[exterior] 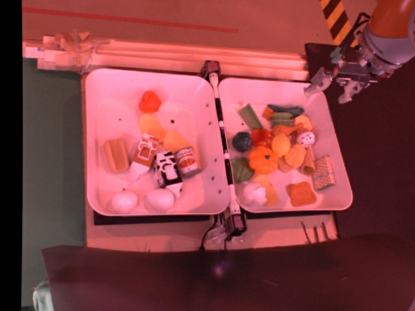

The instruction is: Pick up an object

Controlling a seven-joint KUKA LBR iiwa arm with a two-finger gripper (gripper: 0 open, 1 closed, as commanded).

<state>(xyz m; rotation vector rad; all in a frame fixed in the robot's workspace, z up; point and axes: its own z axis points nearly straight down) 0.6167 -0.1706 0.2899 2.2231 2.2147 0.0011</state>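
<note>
My gripper (332,86) hangs at the upper right, just outside the far right corner of the right bin (342,173). Its two fingers stand apart with nothing between them. The right bin holds a heap of toy food: an orange pumpkin (263,160), a dark blue ball (242,141), a green stick (250,116), a yellow corn piece (296,155), a cracker (301,194) and a white piece (253,193). In the left bin (104,89) lie a red pepper (150,100), a can (187,161), a cow-patterned carton (168,169), a hot dog bun (117,155) and two white eggs (124,201).
A black divider rail (223,141) runs between the two bins. Wooden slats (175,52) lie along the far edge of the bench. Black and yellow hazard tape (334,8) marks the floor at the top right. A dark sheet (227,271) covers the near side.
</note>
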